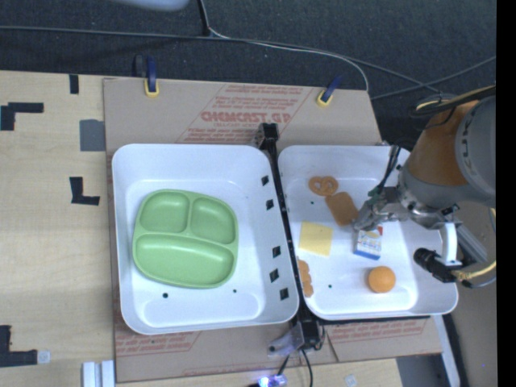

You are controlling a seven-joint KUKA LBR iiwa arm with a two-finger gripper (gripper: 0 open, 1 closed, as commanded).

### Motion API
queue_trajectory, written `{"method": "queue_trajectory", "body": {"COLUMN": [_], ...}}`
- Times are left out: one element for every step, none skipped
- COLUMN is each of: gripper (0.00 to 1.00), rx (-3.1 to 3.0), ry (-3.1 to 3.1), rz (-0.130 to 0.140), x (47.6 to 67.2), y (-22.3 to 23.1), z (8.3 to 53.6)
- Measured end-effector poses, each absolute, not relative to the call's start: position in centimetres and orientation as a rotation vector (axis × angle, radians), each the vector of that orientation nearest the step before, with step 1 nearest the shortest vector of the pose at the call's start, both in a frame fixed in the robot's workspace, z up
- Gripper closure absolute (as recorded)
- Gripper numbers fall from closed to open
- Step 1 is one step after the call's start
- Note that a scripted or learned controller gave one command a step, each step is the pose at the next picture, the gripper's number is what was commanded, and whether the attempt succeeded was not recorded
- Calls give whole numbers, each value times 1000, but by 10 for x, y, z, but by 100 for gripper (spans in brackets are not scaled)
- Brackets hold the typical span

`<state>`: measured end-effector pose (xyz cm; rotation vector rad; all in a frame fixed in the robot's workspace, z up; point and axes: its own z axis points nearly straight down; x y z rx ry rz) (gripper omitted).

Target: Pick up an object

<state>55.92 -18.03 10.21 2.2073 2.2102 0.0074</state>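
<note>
In the right bin (pixel 403 305) lie a pretzel (pixel 323 185), a brown bar-shaped piece (pixel 343 208), a yellow cheese slice (pixel 316 238), a small blue and white carton (pixel 368 243), an orange ball (pixel 381 279) and a small orange-brown item (pixel 304 276) at the left wall. My gripper (pixel 372 216) reaches in from the right and hangs directly over the top of the carton, just right of the brown bar. Its fingers point down toward the carton. I cannot see whether they touch it.
The left bin (pixel 129 168) holds a green three-compartment plate (pixel 187 238). Black clips run along the divider between the bins (pixel 278 216). Both bins sit on a cardboard sheet (pixel 242 111) held by clamps. Cables cross the dark floor behind.
</note>
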Motion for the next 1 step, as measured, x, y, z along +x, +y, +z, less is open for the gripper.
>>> {"method": "queue_trajectory", "body": {"gripper": [100], "rx": [2216], "ry": [2223], "rz": [4], "x": [569], "y": [-174], "z": [159]}}
